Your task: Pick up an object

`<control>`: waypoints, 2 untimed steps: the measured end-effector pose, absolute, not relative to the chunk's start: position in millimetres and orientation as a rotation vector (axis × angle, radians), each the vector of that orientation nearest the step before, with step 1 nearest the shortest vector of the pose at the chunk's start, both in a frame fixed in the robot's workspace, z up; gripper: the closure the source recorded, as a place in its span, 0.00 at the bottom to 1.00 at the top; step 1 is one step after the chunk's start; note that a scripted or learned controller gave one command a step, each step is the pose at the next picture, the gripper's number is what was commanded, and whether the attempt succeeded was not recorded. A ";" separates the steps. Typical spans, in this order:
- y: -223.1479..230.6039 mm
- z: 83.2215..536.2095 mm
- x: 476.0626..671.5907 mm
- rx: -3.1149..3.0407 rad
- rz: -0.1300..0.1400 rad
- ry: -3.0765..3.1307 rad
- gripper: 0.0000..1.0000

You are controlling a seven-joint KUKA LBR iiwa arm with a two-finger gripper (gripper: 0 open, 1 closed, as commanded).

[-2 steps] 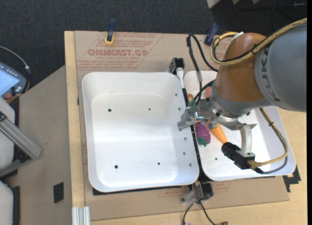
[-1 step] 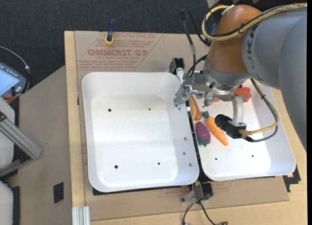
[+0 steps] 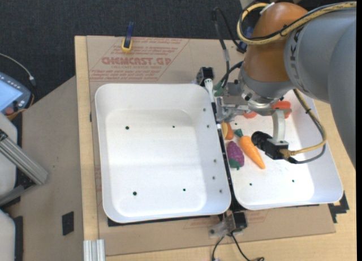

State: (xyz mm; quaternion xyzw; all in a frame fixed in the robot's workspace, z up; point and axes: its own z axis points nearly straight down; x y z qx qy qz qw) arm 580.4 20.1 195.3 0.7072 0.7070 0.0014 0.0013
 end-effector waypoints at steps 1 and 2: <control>-20.5 350.1 553.8 2.216 0.018 2.208 1.00; 41.4 406.5 522.9 2.210 0.011 2.226 1.00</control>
